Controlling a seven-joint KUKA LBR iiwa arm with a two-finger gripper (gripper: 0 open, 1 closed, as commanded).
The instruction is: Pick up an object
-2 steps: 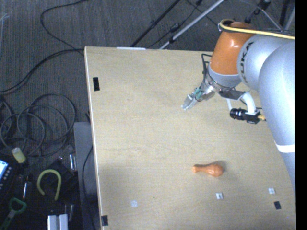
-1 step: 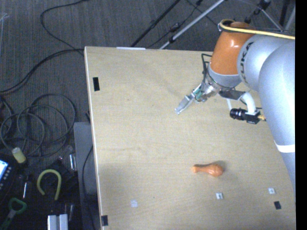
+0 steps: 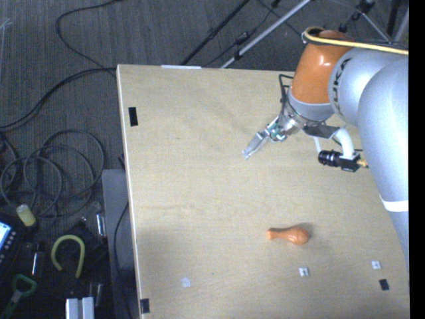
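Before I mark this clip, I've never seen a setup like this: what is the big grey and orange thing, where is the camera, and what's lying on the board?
The grey and orange machine is a robot arm reaching in from the right. At its end is a gripper, the part that grasps, hanging over the tan board; nothing shows between its fingers. One fixed camera looks down at a slant from above. On the board lies one orange, pear-shaped object, nearer the camera than the gripper and apart from it. Cables lie on the floor to the left.
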